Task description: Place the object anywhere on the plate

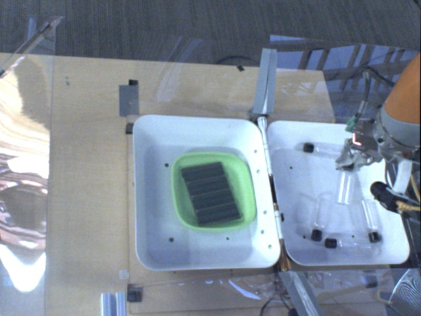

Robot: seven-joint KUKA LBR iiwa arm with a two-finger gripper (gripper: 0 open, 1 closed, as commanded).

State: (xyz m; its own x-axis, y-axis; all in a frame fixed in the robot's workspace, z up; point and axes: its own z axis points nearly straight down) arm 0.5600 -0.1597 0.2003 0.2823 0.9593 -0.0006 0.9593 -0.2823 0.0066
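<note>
A green square plate (179, 196) sits in the left white bin (148, 176), with a dark ridged block (210, 194) lying on it. Several clear tubes with black caps lie in the right bin (293, 170): one at the back (309, 148), one in the middle (343, 189), and others near the front (318, 232) (331, 243) (372, 234). My gripper (350, 160) hangs over the back right part of the right bin, just above the upper end of the middle tube. I cannot see whether it touches that tube.
A grey metal divider (265, 87) rises behind the seam between the bins. The arm's orange band (404, 101) and dark cables (391, 199) crowd the right bin's right side. Wooden bench top (79, 176) stretches to the left.
</note>
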